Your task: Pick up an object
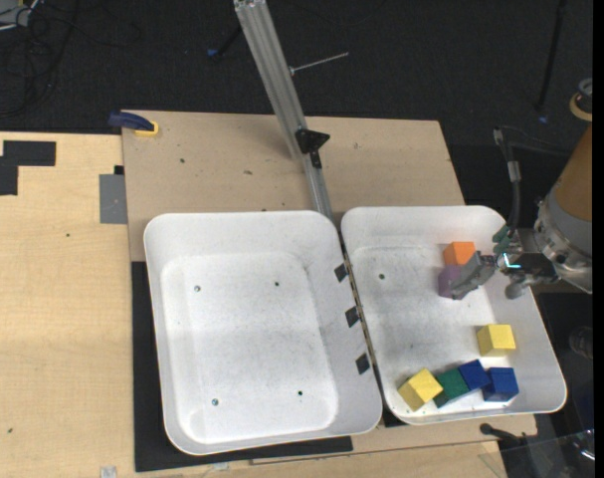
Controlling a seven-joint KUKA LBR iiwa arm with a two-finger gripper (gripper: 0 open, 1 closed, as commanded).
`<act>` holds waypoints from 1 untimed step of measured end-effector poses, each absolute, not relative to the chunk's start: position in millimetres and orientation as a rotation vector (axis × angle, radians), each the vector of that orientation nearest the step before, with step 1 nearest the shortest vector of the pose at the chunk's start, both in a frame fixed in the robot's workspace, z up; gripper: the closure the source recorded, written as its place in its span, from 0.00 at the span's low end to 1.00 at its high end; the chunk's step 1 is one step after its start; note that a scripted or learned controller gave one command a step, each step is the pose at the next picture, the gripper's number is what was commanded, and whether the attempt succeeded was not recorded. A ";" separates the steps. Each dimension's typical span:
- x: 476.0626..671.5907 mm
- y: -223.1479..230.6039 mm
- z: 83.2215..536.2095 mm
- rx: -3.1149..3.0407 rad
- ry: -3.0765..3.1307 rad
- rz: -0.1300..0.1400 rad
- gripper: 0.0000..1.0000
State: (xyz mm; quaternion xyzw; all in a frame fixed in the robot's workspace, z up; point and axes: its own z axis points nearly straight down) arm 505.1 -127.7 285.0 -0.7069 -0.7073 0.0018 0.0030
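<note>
bench: pale wooden top (53,297), a browner board (282,162) laid over its middle
black patches: on the bench (18,162), at its far left
grey patch: (111,197) on the bench, beside the board's left edge
clamp: blue and yellow (134,122), at the board's far left corner
rail: aluminium (277,78), slanting up from the board's middle
floor: dark (431,48), beyond the bench
cables: (13,8) on the floor, past the bench's far left
light: even, soft shadows

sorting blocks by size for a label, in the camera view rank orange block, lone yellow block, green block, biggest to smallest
1. Lone yellow block
2. Orange block, looks about alike, so that order is unsure
3. Green block, partly hidden by neighbours, so unsure too
</note>
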 end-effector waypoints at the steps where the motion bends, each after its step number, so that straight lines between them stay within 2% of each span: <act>1: 505.4 -128.9 286.9 -2.223 -2.217 0.001 0.00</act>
